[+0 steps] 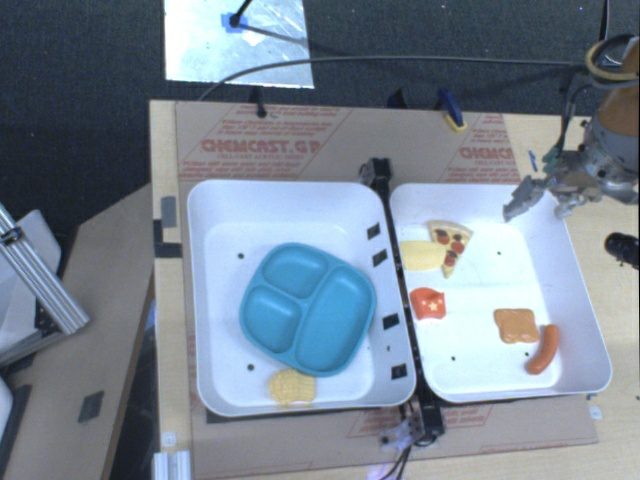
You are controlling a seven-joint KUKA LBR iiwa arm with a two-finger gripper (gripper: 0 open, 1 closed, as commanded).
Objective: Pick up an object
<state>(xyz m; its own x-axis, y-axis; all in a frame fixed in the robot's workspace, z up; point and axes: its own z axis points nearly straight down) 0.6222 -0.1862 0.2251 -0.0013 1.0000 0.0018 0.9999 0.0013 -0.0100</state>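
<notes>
The arm (612, 118) is cut off at the right edge. A blue plate (308, 308) sits in the left bin (215, 228). The gripper (545, 196), spread and empty, hangs over the right bin's (575, 268) upper corner; a sausage (541, 349) is seen lower right.

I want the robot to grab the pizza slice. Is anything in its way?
Nothing visible blocks it. The gripper is over the right bin's upper right corner, with bare white floor between it and the pizza slice. A yellow piece touches the slice on the far side, away from the gripper.
</notes>
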